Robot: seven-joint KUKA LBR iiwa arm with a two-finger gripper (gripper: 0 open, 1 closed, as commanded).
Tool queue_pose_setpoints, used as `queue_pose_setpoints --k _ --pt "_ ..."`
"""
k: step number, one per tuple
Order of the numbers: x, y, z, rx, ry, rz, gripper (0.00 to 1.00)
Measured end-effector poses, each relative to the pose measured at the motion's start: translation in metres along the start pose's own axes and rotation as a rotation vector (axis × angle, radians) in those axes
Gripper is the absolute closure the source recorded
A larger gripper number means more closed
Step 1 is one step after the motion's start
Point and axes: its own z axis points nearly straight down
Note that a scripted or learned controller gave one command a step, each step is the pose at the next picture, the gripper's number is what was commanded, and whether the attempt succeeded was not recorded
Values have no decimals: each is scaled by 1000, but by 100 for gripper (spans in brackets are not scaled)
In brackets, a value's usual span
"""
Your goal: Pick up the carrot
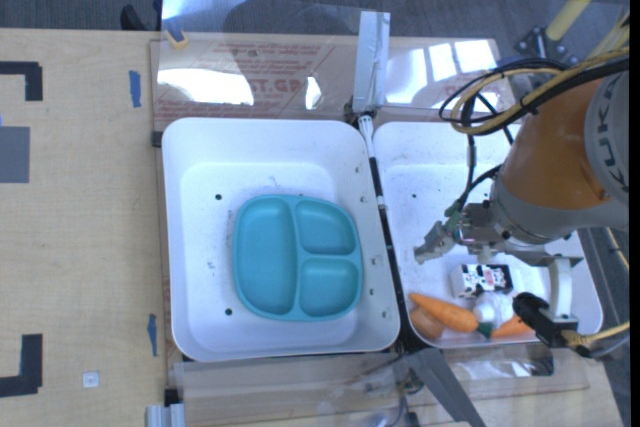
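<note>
A teal three-section plate lies in the left bin. Clear panels stand behind both bins.

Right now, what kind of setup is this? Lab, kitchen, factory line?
Most likely a robotics lab pick-test bench, not a kitchen: two shallow white plastic bins sit side by side on a plywood benchtop marked with tape, holding a teal divided plastic plate and an orange toy carrot, under a cabled grey-and-orange arm.

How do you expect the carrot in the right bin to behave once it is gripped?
The carrot looks rigid, so it probably won't flop. Its rounded, tapering form suggests it could roll or slip sideways. Lying against the right bin's near wall may hinder access.
</note>
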Motion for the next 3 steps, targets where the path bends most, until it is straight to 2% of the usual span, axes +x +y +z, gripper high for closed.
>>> queue_pose_setpoints --k 1,3 --pt "23 -1 0 0 0 4 0" --pt "7 0 0 0 0 18 0"
